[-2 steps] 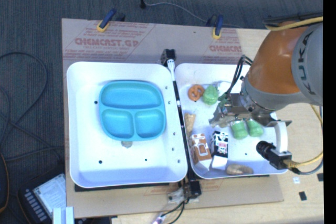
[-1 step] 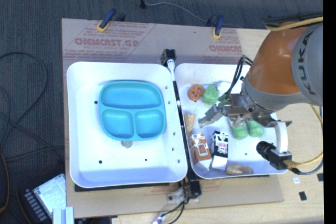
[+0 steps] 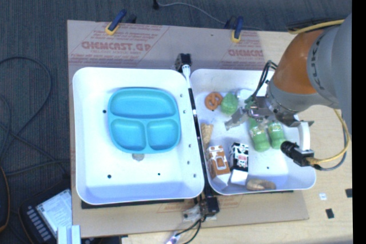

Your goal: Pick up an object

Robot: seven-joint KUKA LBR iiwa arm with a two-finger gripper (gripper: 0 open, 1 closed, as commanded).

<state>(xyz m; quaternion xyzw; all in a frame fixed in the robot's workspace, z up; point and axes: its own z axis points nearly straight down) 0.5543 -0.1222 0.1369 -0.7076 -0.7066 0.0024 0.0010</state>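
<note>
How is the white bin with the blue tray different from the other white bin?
The left bin holds one big blue tray with three compartments; the right bin holds many small toys, like a green one and an orange pretzel-like one. The robot arm reaches over the right bin, not the left bin. Both are shallow, white and sit side by side.
</note>
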